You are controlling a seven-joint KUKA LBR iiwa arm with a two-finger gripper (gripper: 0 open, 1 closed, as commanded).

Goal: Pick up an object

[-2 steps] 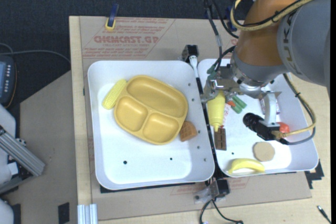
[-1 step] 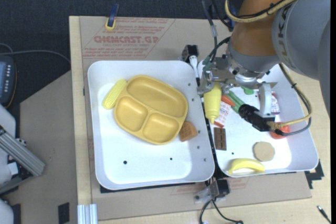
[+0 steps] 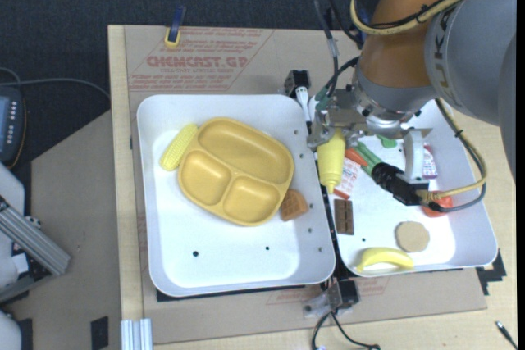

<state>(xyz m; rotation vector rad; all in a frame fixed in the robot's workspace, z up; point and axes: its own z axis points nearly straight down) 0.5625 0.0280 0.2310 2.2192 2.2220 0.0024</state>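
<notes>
Nearest the camera in the right bin (image 3: 484, 246) lie a banana (image 3: 386, 260), a round cookie (image 3: 413, 236) and a brown bar (image 3: 344, 215). Just beyond them a yellow bottle (image 3: 330, 161) hangs nose-down from the gripper (image 3: 330, 134) — it looks clamped between the fingers, though the top of the bottle is partly hidden, so the grip is a judgement. The bottle sits over the seam between the bins, near a red packet (image 3: 350, 174). To finish well, lift straight up and slowly — a sideways swing could knock it against the left bin (image 3: 156, 176), where the yellow tray (image 3: 234, 168) and corn (image 3: 178, 147) rest. Farther back is the orange band (image 3: 406, 20).
</notes>
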